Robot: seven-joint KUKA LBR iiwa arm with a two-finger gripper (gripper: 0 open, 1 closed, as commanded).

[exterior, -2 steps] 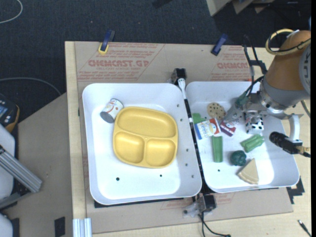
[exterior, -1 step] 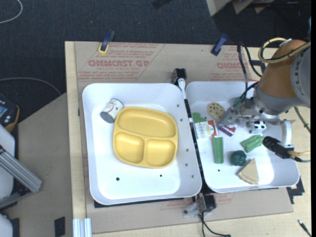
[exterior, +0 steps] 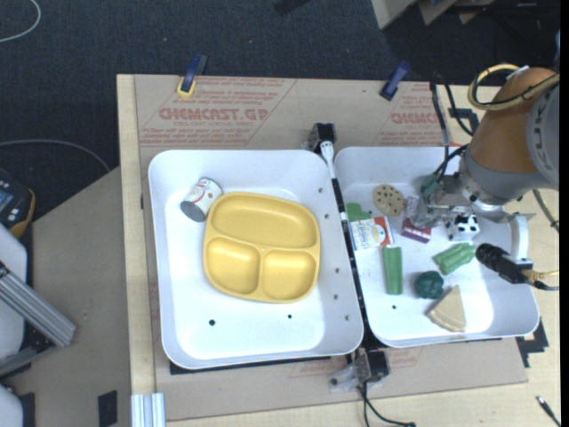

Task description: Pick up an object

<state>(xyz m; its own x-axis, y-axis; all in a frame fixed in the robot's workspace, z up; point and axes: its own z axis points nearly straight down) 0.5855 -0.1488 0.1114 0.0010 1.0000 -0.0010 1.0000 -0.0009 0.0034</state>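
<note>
Two white bins sit side by side, and the yellow divided plate (exterior: 261, 257) filling most of the left bin (exterior: 169, 238) serves as the landmark. Just beyond the plate's upper-left corner lies a small tipped cup (exterior: 200, 198). Over the divider from the plate, in the right bin (exterior: 507, 314), the nearest things are a small printed packet (exterior: 367, 234) and a green stick (exterior: 392, 269); farther from the plate come a round speckled cookie (exterior: 385, 198), a dark green lump (exterior: 429, 284), a tan wedge (exterior: 449, 310) and a light green piece (exterior: 454, 257). The gripper (exterior: 430, 211) hangs low over that bin, beside the cookie on the side away from the plate, close above a dark red object (exterior: 416, 231). Its fingers are too cluttered to judge, so open or closed cannot be told.
</note>
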